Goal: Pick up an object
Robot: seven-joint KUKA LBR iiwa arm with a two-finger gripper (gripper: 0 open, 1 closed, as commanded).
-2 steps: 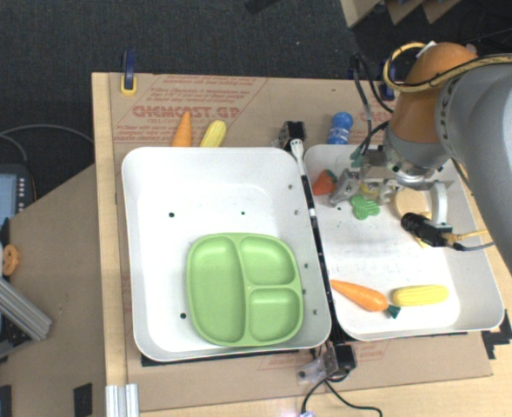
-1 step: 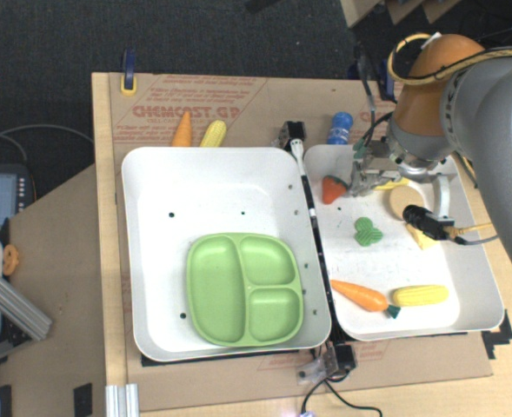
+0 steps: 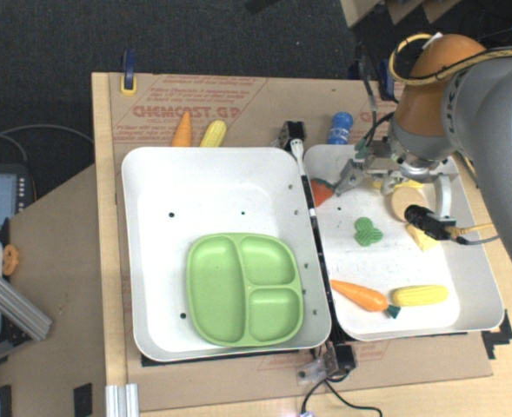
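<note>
The right bin (image 3: 464,315) holds a green broccoli-like toy (image 3: 368,231), an orange carrot (image 3: 358,294), a yellow corn cob (image 3: 421,295), a red piece (image 3: 322,194) by its left wall, a tan round piece (image 3: 405,203) and a pale yellow wedge (image 3: 426,237). My gripper (image 3: 405,179) hangs under the orange-banded wrist over the back of this bin, right above the tan piece. The wrist hides the gripper's tips and part of the tan piece.
A green divided plate (image 3: 243,287) lies in the left bin (image 3: 151,198). Behind the bins, on the board, lie a second carrot (image 3: 182,130), a second corn cob (image 3: 212,133), a blue bottle (image 3: 341,129) and a black part (image 3: 292,133). The arm's bulk covers the right bin's far right corner.
</note>
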